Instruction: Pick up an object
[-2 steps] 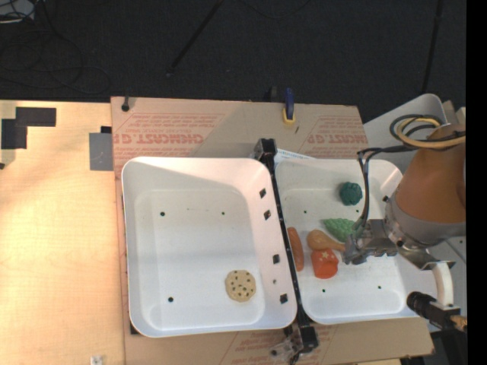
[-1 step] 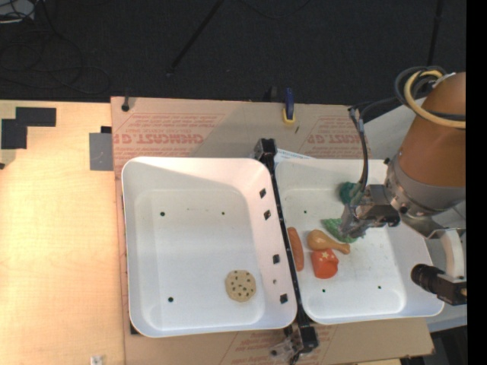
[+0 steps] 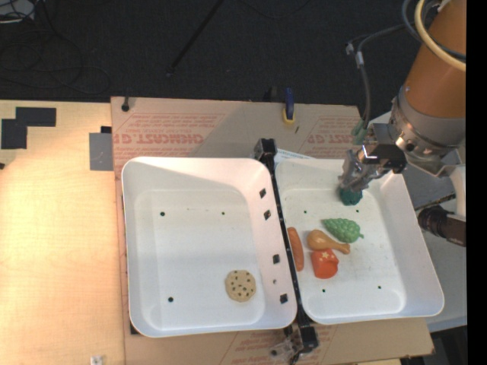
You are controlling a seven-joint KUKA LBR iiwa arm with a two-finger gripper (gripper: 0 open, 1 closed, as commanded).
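My gripper (image 3: pixel 354 188) hangs over the far part of the right bin (image 3: pixel 403 280), reaching in from the right. A small dark teal object (image 3: pixel 351 198) sits right at its fingertips, pinched between them. Closer to the front of the same bin lie a green bumpy toy vegetable (image 3: pixel 342 228), a tan drumstick-shaped piece (image 3: pixel 326 241), a red piece (image 3: pixel 325 263) and an orange sausage-shaped piece (image 3: pixel 295 248) against the left wall. In the left bin (image 3: pixel 152 204) a round cookie with dark chips (image 3: pixel 240 286) rests near the front right.
The two bins meet at a black-clipped divider (image 3: pixel 274 226). Both stand on a cardboard sheet (image 3: pixel 190 131) on the wooden bench (image 3: pixel 53 242). A blue-and-yellow clamp (image 3: pixel 288 106) stands at the cardboard's far edge. Cables trail across the dark background.
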